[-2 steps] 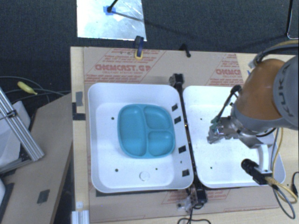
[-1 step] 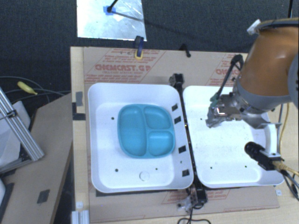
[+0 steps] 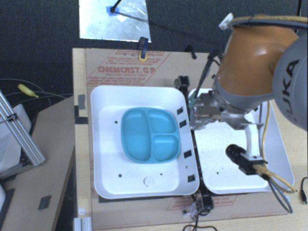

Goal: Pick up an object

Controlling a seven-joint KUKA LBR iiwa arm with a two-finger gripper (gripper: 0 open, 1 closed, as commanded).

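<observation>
A light blue divided plate [image 3: 149, 134] lies flat in the middle of the left bin [image 3: 108, 177]. My gripper [image 3: 201, 113] hangs low over the near-left part of the right bin [image 3: 216, 177], close to the wall shared by the two bins. The arm's orange band [image 3: 255, 52] and grey wrist cover most of it from above. Nothing can be made out at the gripper's tip.
A black fitting with a yellow cable [image 3: 244, 160] hangs from the arm over the right bin's floor. Black clips [image 3: 184, 124] line the divider between the bins. Both bins rest on a cardboard sheet [image 3: 130, 66]. A shiny foil square [image 3: 113, 11] lies beyond it.
</observation>
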